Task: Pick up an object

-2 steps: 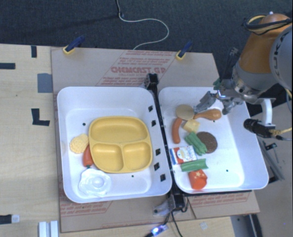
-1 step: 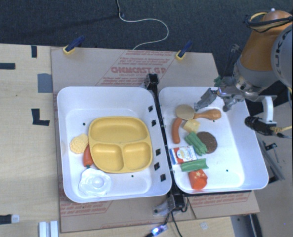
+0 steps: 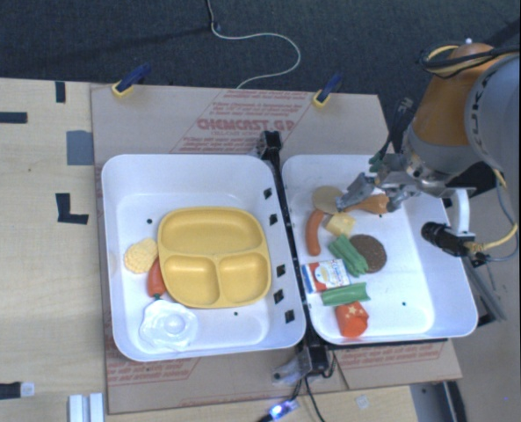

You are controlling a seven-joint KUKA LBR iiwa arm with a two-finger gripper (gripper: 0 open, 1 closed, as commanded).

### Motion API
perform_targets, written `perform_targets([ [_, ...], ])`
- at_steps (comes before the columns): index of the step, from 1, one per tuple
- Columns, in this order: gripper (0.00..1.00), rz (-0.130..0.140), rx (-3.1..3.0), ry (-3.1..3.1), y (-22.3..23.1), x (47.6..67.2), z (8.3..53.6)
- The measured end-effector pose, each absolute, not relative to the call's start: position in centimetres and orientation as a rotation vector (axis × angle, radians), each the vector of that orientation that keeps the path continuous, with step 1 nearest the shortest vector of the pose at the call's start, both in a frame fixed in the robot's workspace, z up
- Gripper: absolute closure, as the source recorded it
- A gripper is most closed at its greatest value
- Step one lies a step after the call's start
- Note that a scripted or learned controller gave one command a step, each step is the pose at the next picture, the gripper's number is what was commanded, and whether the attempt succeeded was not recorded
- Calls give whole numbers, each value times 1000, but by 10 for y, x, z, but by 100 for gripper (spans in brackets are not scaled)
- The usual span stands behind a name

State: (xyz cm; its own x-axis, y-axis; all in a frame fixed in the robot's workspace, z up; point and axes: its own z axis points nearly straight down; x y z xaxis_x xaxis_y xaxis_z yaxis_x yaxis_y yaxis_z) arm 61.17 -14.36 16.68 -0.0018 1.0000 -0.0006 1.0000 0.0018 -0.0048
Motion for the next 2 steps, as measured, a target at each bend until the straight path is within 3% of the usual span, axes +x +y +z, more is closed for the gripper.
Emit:
perform_targets([
  [2,0,4,-2218,-2224,-138,606,82],
])
